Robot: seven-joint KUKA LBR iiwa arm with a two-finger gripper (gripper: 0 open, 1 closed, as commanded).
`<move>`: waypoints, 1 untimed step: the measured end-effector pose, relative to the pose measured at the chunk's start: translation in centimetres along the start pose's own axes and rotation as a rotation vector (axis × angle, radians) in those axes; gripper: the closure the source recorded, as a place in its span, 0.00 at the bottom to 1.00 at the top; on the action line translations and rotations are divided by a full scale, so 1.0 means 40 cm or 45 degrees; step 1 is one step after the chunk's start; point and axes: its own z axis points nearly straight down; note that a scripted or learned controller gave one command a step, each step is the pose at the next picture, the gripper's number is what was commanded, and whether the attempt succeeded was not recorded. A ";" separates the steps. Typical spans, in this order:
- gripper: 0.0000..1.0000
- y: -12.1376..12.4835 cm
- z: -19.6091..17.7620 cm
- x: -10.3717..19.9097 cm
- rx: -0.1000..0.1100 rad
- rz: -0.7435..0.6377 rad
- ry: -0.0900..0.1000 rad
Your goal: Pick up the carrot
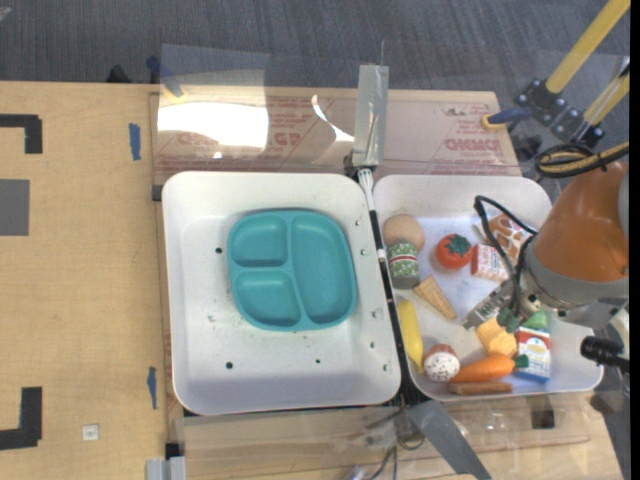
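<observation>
The carrot (484, 369), orange and slim, lies along the front wall of the right bin (455, 200). My gripper (497, 314) hangs low over the right half of that bin. It is just above a yellow block (495, 339) and a little behind the carrot. The grey arm with its orange band (590, 236) comes in from the right and hides the bin's right side. Nothing visibly hangs from the gripper.
Toy food crowds the right bin: a tomato (455, 252), a cheese wedge (435, 297), a yellow banana (410, 333), a speckled ball (441, 362) and a small carton (535, 354) beside the carrot. The left bin (190, 298) bears a teal divided plate (293, 268).
</observation>
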 end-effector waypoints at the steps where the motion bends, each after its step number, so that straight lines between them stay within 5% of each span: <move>1: 1.00 -0.004 -0.022 0.055 0.013 -0.490 0.023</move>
